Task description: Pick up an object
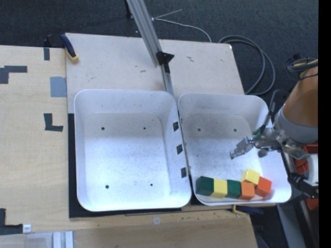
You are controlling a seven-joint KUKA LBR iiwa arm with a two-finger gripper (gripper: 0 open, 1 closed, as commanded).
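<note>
Several coloured blocks lie along the front wall of the right bin (222, 105): a dark green block (205, 185), a yellow block (219, 188), a second green block (233, 188), an orange block (247, 190), a yellow block (251, 176) and another orange block (264, 186). My gripper (242, 148) hangs over the right bin's right half, above and behind the blocks, apart from them. Nothing shows between its fingers. The arm's grey wrist and orange band enter from the right edge.
The left bin (124, 149) stands beside the right one, sharing a middle wall. A metal pole (147, 27) slants up from the bins' back junction. Cables (258, 56) lie behind the right bin. A blue-and-yellow clamp (70, 48) sits at the board's back left corner.
</note>
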